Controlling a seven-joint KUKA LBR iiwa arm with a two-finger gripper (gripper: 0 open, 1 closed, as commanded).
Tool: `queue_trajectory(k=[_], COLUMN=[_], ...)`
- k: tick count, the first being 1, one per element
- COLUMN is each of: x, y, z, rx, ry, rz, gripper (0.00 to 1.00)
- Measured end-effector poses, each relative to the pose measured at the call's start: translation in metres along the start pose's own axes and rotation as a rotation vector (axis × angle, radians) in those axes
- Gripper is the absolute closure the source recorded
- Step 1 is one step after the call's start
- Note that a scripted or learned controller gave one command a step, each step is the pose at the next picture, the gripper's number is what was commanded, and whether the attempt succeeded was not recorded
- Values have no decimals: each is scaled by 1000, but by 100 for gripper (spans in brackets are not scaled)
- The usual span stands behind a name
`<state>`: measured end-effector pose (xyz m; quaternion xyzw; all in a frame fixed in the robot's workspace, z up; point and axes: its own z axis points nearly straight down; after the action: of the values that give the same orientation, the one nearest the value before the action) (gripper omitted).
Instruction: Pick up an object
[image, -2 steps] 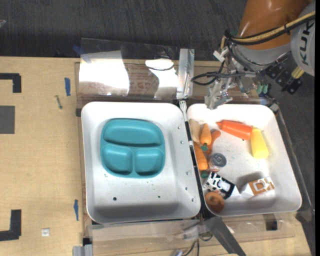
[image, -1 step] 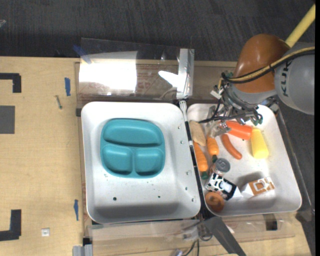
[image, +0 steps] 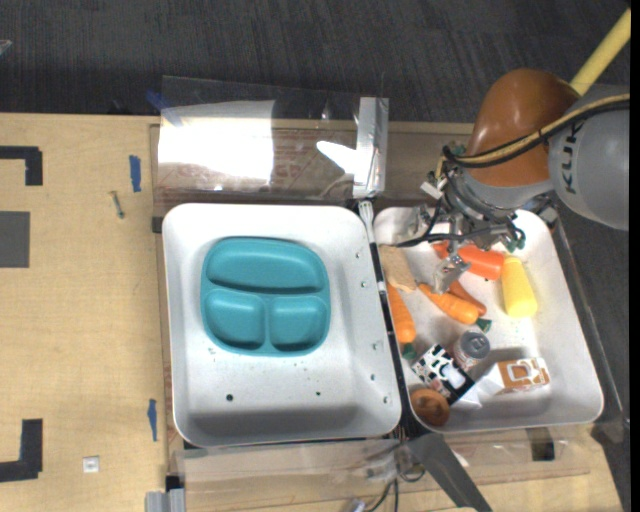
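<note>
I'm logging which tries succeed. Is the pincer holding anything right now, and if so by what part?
It cannot be told. The pincer is low in the right bin, just above an orange carrot, but the view does not settle whether anything is gripped.

Letters "KU", the rest cut off, stand on the grey arm (image: 598, 170) at two o'clock; the box (image: 522, 374) at four bears an unreadable orange mark

Orange carrot (image: 455, 302) lying aslant amid clutter in right bin (image: 575, 330)
</note>
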<state>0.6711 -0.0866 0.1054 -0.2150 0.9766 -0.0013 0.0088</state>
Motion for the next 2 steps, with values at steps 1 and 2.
queue_trajectory(k=[1, 2], x=[49, 108], y=[-30, -2], z=[16, 14], rx=[-2, -2], ry=[8, 7], rz=[-89, -13], gripper=[0, 0])
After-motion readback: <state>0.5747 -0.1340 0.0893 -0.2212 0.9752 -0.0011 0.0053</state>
